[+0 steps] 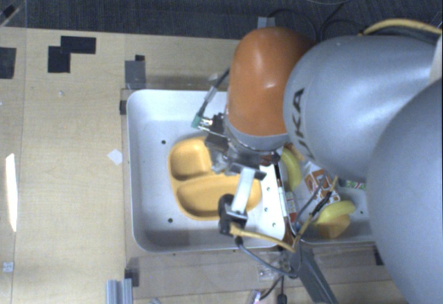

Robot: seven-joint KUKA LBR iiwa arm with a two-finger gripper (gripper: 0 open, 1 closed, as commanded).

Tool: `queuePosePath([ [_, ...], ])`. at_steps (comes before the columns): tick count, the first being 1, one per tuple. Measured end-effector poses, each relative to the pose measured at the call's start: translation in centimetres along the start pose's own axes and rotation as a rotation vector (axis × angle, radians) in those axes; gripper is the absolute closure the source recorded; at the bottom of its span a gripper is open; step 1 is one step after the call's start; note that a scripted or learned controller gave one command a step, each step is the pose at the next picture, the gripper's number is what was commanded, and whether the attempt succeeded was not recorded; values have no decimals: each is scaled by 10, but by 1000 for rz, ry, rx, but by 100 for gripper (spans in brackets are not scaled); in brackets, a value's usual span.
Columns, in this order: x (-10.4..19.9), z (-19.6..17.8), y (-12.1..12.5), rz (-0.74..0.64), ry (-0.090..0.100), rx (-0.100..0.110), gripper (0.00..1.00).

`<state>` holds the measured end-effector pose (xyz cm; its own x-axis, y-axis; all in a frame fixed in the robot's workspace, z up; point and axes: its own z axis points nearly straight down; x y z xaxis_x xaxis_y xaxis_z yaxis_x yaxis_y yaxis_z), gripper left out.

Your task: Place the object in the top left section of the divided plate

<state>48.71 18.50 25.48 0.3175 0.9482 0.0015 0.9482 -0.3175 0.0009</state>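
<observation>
A yellow divided plate (192, 178) lies in the left white bin (147, 157), right of its middle. Its smaller upper-left section (187, 157) and its wide lower section (199, 197) are in view, and both look bare. The rest of the plate is hidden under the arm. My gripper (220, 152) hangs below the orange wrist band (263, 81), right over the plate's upper right part. The wrist hides what lies under the gripper.
Past the arm in the right bin are a yellow-green banana (292, 168), a printed packet (316, 181) and a round yellow fruit (333, 218). The bulky grey arm (367, 122) covers most of that bin. Bare bin floor (149, 206) surrounds the plate's left side.
</observation>
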Motion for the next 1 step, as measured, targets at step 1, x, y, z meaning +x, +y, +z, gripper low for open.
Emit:
queuePosePath([
  [1, 1, -11, 1, -1, 3, -2, 100],
])
